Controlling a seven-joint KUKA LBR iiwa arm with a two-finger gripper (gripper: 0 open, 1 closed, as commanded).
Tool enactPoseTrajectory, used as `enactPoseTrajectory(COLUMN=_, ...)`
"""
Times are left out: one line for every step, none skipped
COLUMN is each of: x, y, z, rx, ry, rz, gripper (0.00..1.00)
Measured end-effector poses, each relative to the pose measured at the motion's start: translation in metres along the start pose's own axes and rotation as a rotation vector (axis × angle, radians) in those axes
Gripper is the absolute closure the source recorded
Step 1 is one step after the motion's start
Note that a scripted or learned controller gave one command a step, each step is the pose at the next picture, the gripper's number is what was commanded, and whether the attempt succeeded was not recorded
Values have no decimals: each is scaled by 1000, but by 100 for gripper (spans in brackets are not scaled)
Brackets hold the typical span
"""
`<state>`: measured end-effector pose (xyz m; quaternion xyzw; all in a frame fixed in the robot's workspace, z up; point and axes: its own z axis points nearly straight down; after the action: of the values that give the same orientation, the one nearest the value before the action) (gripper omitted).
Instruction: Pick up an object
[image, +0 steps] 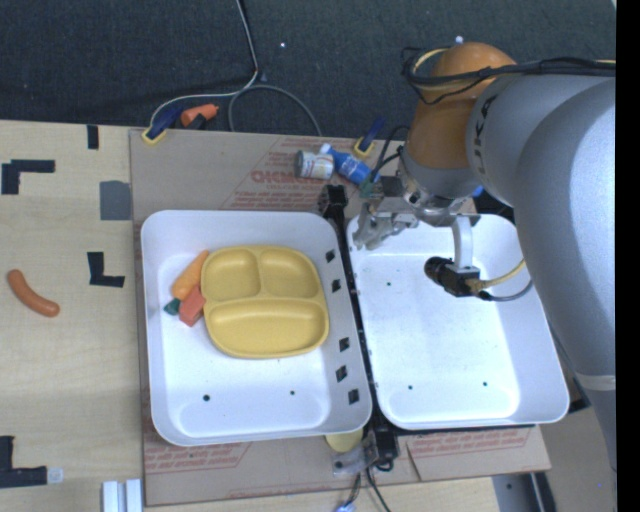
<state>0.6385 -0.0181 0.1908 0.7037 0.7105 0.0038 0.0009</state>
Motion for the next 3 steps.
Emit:
enactPoseTrajectory(x=-61, y=30, z=3, rx=5, ry=-6, rz=11, gripper=100)
enactPoseTrajectory(x=37, y=30, z=7, rx=7, ry=-3, rz=1, gripper=100)
enactPoseTrajectory(x=-28, y=30, z=-19, rx=6, ry=-7, rz=13, gripper=100)
